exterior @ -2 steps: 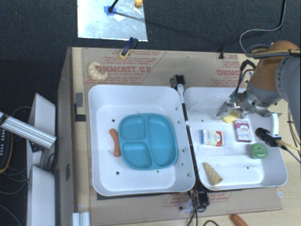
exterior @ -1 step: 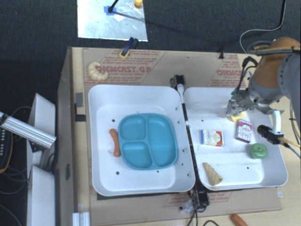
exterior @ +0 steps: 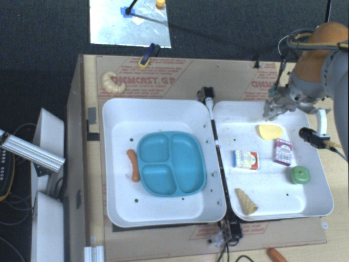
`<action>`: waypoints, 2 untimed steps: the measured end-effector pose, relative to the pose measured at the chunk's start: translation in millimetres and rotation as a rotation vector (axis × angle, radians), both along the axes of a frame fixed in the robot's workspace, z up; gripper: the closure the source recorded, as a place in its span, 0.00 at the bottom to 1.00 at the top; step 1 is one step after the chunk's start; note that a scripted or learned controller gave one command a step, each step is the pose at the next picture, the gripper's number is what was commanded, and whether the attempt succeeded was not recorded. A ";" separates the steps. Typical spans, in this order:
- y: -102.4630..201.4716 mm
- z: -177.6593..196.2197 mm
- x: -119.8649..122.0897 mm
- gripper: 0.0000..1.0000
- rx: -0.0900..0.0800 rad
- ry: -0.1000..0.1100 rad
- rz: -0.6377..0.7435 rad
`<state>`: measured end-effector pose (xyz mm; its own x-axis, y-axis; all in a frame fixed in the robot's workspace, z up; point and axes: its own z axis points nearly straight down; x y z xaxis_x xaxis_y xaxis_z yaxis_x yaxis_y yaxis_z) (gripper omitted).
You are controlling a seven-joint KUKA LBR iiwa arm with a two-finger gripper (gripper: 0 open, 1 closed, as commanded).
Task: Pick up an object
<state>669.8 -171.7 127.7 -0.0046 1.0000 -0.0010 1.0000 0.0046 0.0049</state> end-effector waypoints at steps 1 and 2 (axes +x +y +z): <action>-0.1 -0.6 -0.4 0.00 0.000 0.001 0.000; -19.9 -43.4 -25.7 0.00 0.000 0.004 -0.003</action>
<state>644.0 -191.6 84.3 -0.0018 1.0000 -0.0010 1.0000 0.0018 0.0008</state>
